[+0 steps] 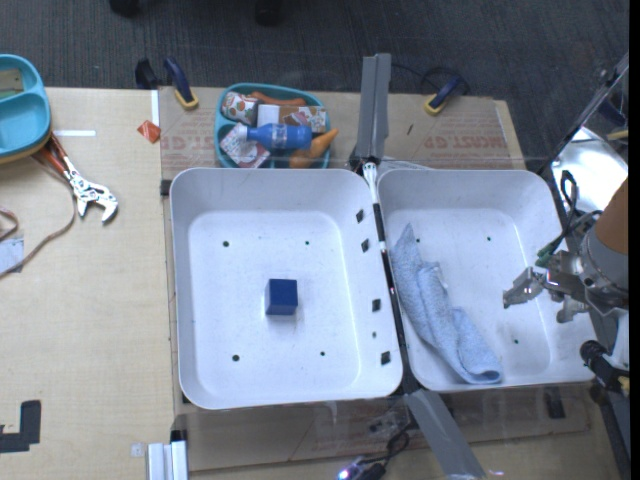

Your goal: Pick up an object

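Right, tool point(535, 290) at frame right, fingers apparently apart and empty; the soft blue cloth point(438, 313) is limp — pinch a fold mid-length.

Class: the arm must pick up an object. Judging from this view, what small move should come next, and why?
Probably shift the gripper toward the pale blue cloth lying in the right bin. It hangs above that bin's right side holding nothing, with the cloth nearer than the blue cube.

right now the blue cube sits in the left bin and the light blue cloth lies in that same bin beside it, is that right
Not quite. The blue cube does sit in the left bin, but the camera view shows the light blue cloth lying in the right bin, along its left side, apart from the cube.
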`<act>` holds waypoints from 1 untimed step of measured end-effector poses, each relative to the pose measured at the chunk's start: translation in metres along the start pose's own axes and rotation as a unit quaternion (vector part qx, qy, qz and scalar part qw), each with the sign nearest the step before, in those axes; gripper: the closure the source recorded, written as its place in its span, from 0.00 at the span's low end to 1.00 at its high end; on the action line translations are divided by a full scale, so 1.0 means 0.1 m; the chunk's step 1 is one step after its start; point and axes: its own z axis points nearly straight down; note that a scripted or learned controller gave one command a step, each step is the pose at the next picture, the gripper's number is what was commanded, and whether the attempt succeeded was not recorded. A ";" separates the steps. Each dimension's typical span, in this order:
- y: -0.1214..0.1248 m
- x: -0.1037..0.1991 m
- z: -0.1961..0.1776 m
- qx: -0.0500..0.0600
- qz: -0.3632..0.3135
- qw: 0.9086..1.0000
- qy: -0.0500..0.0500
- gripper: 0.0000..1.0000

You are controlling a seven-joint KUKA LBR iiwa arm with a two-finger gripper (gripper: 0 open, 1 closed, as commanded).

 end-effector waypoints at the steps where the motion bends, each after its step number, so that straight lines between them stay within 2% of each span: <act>1: 0.28 1.01 0.38 0.000 -0.037 0.999 -0.001 0.00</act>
